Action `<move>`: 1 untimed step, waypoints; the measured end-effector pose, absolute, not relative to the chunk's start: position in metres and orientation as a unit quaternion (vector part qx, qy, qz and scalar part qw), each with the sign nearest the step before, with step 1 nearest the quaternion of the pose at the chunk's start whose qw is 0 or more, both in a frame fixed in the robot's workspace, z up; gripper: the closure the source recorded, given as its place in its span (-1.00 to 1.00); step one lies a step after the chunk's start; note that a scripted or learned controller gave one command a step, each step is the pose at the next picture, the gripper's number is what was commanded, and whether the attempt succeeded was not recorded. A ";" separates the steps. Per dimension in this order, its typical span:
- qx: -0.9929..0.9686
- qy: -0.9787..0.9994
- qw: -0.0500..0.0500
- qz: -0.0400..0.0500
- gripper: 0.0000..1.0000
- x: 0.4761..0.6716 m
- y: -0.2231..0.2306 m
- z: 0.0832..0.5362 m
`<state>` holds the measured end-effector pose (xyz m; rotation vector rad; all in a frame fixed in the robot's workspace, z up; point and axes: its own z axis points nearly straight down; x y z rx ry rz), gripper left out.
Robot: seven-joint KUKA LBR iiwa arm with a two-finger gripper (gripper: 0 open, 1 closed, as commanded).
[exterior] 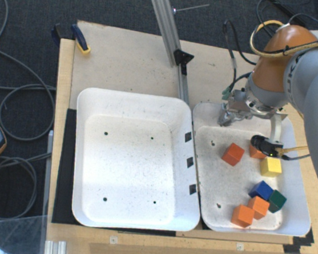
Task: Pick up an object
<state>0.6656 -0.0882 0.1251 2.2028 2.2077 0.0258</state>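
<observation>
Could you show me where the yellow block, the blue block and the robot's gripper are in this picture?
yellow block (pixel 271 166): camera view, on its top face, in the right bin.
blue block (pixel 263 190): camera view, on its top face.
gripper (pixel 225 119): camera view, at its tip over the right bin's far corner.

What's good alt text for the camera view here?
A grey arm with an orange band reaches from the right, its gripper over the far end of the right bin, which holds orange, yellow, blue and green blocks. Beside it lies the left bin.

Several blocks (pixel 261 191) in the right bin (pixel 206 207), beside the left bin (pixel 93 101).
</observation>
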 end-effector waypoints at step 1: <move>0.707 0.707 0.003 0.003 1.00 0.664 -0.092 0.190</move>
